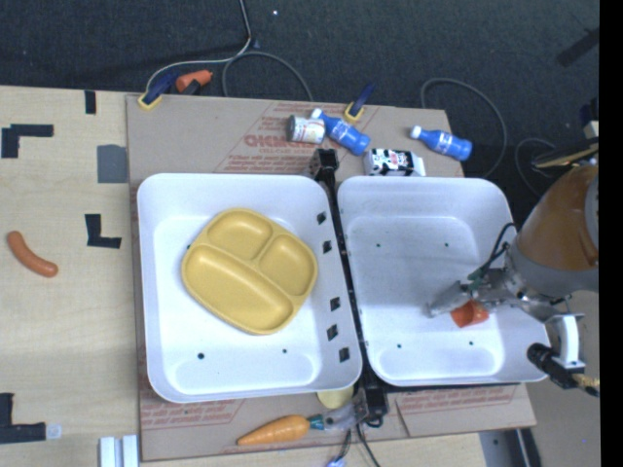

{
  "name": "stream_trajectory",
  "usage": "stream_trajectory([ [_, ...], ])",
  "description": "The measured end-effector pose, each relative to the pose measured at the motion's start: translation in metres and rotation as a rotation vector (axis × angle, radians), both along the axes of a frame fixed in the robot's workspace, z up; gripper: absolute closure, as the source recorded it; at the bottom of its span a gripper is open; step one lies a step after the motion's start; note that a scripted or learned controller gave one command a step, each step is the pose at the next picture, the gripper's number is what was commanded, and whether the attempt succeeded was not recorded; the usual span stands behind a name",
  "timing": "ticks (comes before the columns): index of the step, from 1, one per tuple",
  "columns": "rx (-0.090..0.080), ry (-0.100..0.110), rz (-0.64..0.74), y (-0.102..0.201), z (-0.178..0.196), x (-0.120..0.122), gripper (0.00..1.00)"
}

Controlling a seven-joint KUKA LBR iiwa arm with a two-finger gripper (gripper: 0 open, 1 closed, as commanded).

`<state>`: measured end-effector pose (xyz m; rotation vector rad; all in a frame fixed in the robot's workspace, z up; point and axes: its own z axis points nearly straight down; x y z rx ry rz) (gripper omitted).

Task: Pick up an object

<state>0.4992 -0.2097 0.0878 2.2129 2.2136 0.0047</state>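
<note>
A small red-orange object (471, 313) lies on the floor of the right white bin (421, 198), towards its right side. My gripper (454, 304) reaches in low from the right, its grey tip lying just above and left of the red object, touching or nearly touching it. The arm's orange band (567, 224) stands over the bin's right rim. A yellow divided plate (250, 269) rests in the left bin (161, 261).
Behind the bins on the cardboard lie two blue bottles (348, 134) (443, 143), a white bottle (307, 127) and a black-and-white carton (394, 162). A carrot (274, 430) sits in front of the bins. A sausage (32, 254) lies far left. Cables trail at the back.
</note>
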Motion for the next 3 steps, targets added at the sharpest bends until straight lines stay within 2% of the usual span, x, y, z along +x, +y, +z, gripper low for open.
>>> stream_trajectory([
  [1, -0.002, -0.001, -0.001, -0.001, 0.010, 0.001, 1.00],
  [2, 0.004, 0.002, 0.009, 0.068, -0.001, 0.091, 1.00],
  [3, 0.009, 0.000, 0.010, 0.147, 0.103, 0.092, 1.00],
])
